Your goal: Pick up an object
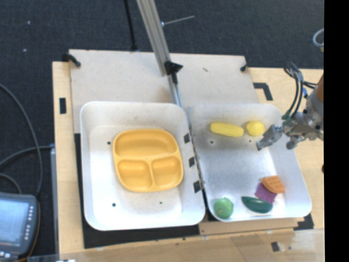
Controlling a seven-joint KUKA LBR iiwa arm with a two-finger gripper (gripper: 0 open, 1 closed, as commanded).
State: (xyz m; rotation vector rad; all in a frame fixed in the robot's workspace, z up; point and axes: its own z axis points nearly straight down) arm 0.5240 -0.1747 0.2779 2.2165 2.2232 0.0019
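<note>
While our gripper (278, 137) hangs with jaws spread and empty just right of the yellow ball (254, 128), we should centre over that ball, beside the corn (227, 129), before descending.

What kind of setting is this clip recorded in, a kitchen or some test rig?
Most likely a lab test bench, not a kitchen: two white bins on a plywood board, toy food such as a yellow corn cob, a metal camera mast, and loose cables on dark carpet.
</note>
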